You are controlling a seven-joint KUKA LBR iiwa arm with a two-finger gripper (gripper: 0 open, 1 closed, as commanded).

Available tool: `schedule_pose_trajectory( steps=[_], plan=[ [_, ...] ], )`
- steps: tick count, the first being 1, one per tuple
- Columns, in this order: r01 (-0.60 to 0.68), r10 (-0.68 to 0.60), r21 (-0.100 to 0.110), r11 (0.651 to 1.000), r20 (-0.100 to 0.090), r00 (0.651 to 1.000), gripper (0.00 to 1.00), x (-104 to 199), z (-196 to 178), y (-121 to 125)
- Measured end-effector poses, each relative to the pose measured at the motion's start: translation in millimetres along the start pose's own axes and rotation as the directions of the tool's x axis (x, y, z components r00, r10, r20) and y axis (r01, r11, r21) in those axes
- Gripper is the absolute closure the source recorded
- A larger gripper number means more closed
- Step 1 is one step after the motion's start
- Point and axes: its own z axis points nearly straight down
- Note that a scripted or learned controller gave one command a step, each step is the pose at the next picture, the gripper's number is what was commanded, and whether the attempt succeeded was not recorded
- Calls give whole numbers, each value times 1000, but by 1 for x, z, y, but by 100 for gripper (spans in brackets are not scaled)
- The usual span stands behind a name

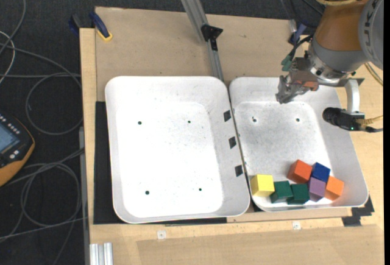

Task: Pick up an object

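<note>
At the near edge of the right bin (341, 142), toward its near right corner, a huddle of small blocks sits packed together: a yellow block (263, 184) at the left end, two green blocks (290, 192) beside it, then an orange-red block (300, 170), a blue block (320, 170), a purple block (317, 186) and an orange block (334, 186) at the right end. Most of them touch a neighbour, and the yellow one has the most free room on its left side. The left bin (122, 136) lies alongside, its speckled floor bare. The gripper (287, 94) hangs over the far edge of the right bin, near its far middle, well apart from the blocks. It points downward, but its tip is a small dark shape and I cannot tell how far its fingers are parted; nothing appears between them. The grey and orange arm (344, 14) comes in over the bench's far right corner.

By my judgement the task is at its reaching stage: no block is lifted and none is yet chosen by position. The next move calls for travel along the bin toward its near edge, then a descent onto one block. The crowding is the difficulty, since fingers coming down among touching blocks may land on top of a neighbour or push the group against the bin wall. The yellow block looks the easiest target
</note>
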Motion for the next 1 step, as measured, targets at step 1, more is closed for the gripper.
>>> schedule_pose_trajectory(
  steps=[1],
  plan=[
    [-1,1,0,1000,0,1000,100,1,-54,-8]
  ],
)
